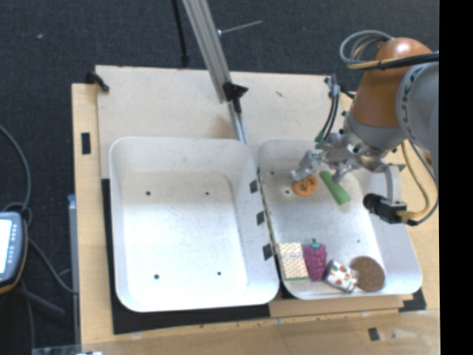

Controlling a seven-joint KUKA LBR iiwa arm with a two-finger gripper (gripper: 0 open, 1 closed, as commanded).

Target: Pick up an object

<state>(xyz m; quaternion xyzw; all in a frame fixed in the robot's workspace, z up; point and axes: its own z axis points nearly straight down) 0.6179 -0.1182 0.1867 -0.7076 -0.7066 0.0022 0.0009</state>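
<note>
orange round object (304, 186) lies in the right bin (384, 231), near its far left part, right below the gripper (314, 170). whether the gripper is clamped on it or apart, i cannot tell. a green stick (336, 191) lies just beside it.

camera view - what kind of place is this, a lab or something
Likely a robotics lab's grasping test bench: a KUKA arm over two white bins, small mixed items like an orange piece, and dark carpet with cables.
</note>
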